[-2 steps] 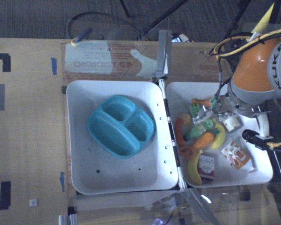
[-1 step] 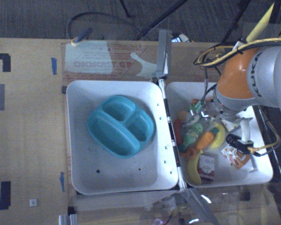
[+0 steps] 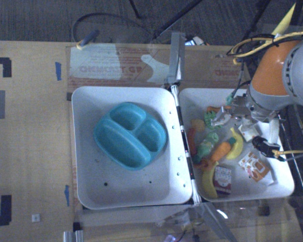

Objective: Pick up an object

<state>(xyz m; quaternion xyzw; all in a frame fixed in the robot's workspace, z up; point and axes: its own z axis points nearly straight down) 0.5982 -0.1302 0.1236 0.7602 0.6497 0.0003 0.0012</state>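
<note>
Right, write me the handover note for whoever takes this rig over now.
Pincer: low over the back of the right white bin, above the toy pile; nothing seen held.
Left white bin: a teal divided plastic plate.
Right bin: an orange toy carrot, two yellow toy bananas, green toy pieces, a small dark-red box and an orange-and-white packet.
Done: nothing lifted.
Left: grasp one object and raise it.

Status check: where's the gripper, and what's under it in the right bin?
Gripper low over right bin, upper part. Green toy beside it, nothing seen held. Carrot, bananas, packets crowd below. Teal plate in left bin.
</note>
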